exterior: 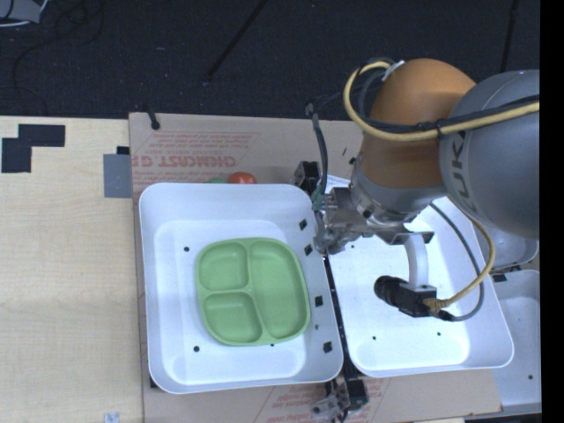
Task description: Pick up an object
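A light green divided plate [252, 290] lies flat in the middle of the left bin [167, 236]. My gripper [329, 233] hangs under the orange wrist band [414, 122], low over the upper left corner of the right bin [458, 351], close to the divider between the bins. It is to the right of the plate and apart from it. The arm's bulk hides what lies directly beneath the gripper.
A black plug [401, 293] on a yellow cable, with a white tube above it, hangs from the arm over the right bin. A small red object [241, 179] sits just behind the left bin's far rim. Cardboard [220, 148] lies under both bins.
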Controlling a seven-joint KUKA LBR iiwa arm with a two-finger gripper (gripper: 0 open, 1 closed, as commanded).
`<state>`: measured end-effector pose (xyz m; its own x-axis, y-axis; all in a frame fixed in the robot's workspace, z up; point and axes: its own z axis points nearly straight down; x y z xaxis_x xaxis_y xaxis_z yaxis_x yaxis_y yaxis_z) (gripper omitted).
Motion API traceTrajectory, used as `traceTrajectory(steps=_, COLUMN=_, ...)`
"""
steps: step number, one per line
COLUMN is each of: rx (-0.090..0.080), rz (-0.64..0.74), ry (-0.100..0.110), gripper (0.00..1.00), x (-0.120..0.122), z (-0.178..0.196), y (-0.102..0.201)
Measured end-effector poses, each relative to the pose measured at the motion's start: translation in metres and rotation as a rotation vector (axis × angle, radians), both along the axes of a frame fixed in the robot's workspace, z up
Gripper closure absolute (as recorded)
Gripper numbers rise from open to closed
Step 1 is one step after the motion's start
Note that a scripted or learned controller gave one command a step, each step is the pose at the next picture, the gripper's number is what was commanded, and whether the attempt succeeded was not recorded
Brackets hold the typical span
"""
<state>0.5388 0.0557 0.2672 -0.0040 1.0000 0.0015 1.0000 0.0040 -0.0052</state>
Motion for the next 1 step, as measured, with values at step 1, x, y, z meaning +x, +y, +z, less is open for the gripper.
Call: traceTrajectory(steps=1, rx=-0.001, rz=0.000, ry=0.003, gripper=1.00, x=-0.0197, z=-0.0294, y=0.0448)
